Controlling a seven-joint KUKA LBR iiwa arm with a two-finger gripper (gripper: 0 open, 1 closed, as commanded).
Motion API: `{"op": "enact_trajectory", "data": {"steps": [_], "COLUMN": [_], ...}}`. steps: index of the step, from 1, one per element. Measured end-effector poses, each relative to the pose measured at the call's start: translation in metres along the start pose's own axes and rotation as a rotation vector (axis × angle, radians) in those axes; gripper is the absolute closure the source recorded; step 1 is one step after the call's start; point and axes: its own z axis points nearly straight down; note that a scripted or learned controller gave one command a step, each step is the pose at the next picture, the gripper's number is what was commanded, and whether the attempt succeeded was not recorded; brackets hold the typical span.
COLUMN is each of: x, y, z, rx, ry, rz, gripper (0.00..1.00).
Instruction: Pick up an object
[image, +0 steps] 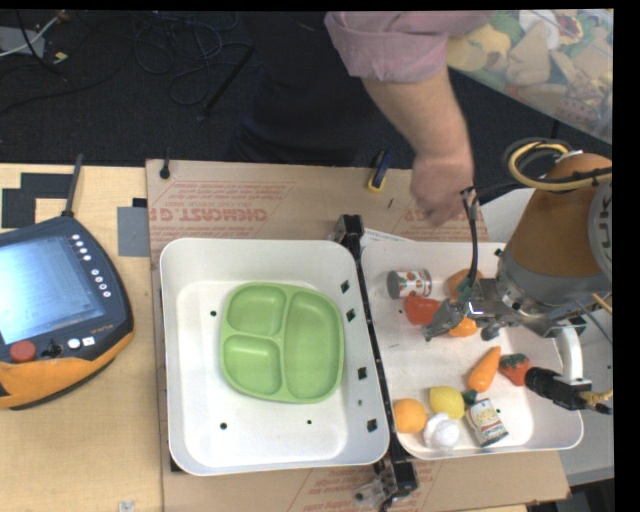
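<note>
Toys fill the right bin (570, 430) on my feed: a small can (410, 283) near the top, a red piece (421, 309) below it, a carrot (484, 369), a lemon (447, 401), an orange (409, 415) and a white ball (441, 433). I see the hand (447, 322) low over the red piece; whether it grips anything I cannot tell. A green divided plate (281, 342) lies in the left bin (190, 400). A person's hand (440, 185) reaches in above.
</note>
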Motion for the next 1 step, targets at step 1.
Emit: {"op": "enact_trajectory", "data": {"steps": [1], "x": [-0.0006], "y": [-0.007], "z": [0.0463], "rx": [0.0], "ry": [0.0], "rz": [0.001], "gripper": [0.0]}}
